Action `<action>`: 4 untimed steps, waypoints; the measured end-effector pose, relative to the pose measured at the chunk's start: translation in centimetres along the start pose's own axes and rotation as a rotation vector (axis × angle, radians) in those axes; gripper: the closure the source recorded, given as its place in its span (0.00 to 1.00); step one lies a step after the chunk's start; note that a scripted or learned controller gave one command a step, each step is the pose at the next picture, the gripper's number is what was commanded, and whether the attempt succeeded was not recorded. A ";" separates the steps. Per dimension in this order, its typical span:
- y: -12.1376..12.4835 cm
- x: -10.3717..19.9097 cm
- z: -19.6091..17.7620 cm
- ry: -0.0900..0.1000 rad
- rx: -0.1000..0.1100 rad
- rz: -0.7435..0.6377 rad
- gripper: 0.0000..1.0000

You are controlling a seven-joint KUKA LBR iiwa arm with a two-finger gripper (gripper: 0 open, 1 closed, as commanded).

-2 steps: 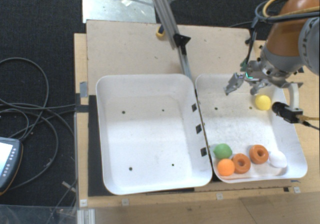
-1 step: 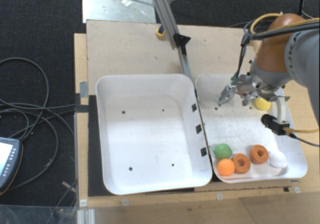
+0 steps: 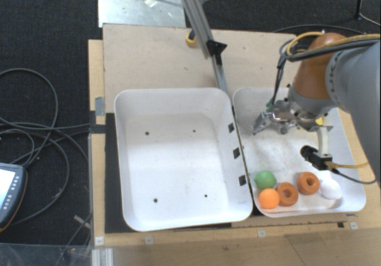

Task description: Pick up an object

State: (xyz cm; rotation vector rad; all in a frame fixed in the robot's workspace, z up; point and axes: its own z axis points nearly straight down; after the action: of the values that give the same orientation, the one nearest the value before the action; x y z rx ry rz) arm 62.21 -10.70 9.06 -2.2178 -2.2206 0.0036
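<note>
The grey arm [image 3: 351,74] with its orange band [image 3: 312,74] reaches in from the right, over the right bin [image 3: 357,199]. Its fingers [image 3: 271,121] hang above the far part of that bin, pointing left. Nothing sits between them, but it is too hard to tell if they are spread or pressed together. The toys lie in a bunch at the near end of the right bin, well apart from the fingers. A green ball [image 3: 265,178] sits just beside an orange ball [image 3: 268,199]. Next to them are two brown rings [image 3: 287,194] [image 3: 308,182], and a white ball [image 3: 330,188] is on the far right. The left bin [image 3: 128,199] sits beside it on the desk [image 3: 155,56].
</note>
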 end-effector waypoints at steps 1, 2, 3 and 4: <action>0.2 -0.1 -1.4 0.000 -0.007 0.000 1.00; 0.1 0.6 -6.1 -0.001 -0.010 -0.003 1.00; -0.3 0.4 -12.4 -0.002 -0.012 -0.003 1.00; -0.7 0.2 -18.8 -0.002 -0.013 -0.004 1.00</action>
State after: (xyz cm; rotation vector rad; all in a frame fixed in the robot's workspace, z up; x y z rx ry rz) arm 61.58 -10.48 27.84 -2.2210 -2.2332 -0.0087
